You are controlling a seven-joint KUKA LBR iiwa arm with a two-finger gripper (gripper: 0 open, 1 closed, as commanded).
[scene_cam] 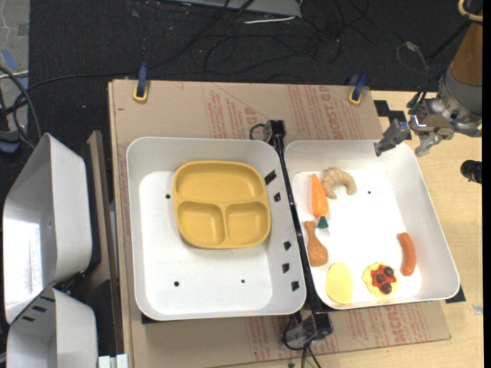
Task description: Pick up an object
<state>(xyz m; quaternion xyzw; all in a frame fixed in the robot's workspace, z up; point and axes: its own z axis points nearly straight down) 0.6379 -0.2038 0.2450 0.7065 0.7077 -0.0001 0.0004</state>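
My gripper [406, 140] hangs above the far right corner of the right bin [430, 205], its two fingers spread open with nothing between them. In that bin lie an orange carrot [318, 195], a beige shrimp-like piece [338, 180], a tan chicken drumstick [315, 244], a yellow lemon-shaped piece [339, 282], a small pizza slice with red toppings [380, 277] and an orange-red sausage [407, 253]. All of these lie well apart from the gripper, toward the near and left parts of the bin.
The left bin [146, 205] holds a yellow three-compartment plate [222, 204]. A black divider strip [289, 213] runs between the bins. Two yellow-and-blue clamps [140, 90] [357, 92] hold the cardboard at the far edge. White containers [42, 221] stand at the left.
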